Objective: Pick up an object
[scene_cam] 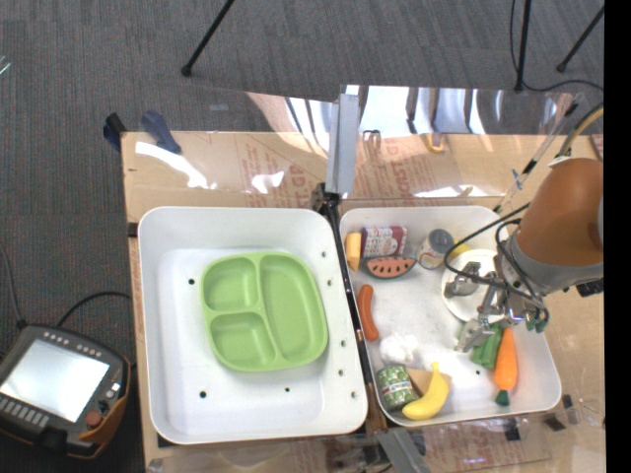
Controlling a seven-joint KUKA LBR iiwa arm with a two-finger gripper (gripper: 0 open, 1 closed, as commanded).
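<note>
The right bin (414, 215) holds several toy foods. A red sausage (367, 311) lies near its left wall, with a watermelon slice (389, 266) and a dark red packet (384, 240) behind it. At the front lie a banana (430, 396), a green can (395, 385) and a white lump (399, 347). An orange carrot (505, 359) with a green piece (486, 349) beside it lies at the right. My gripper (477, 335) hangs low over the bin just left of the carrot, its fingers pointing down to the left. Nothing shows between them.
The left bin (168, 264) carries a green divided plate (264, 310). A white dish (471, 276) and a small grey cup (440, 241) sit at the back of the right bin. A handheld screen unit (57, 387) lies on the floor at the lower left.
</note>
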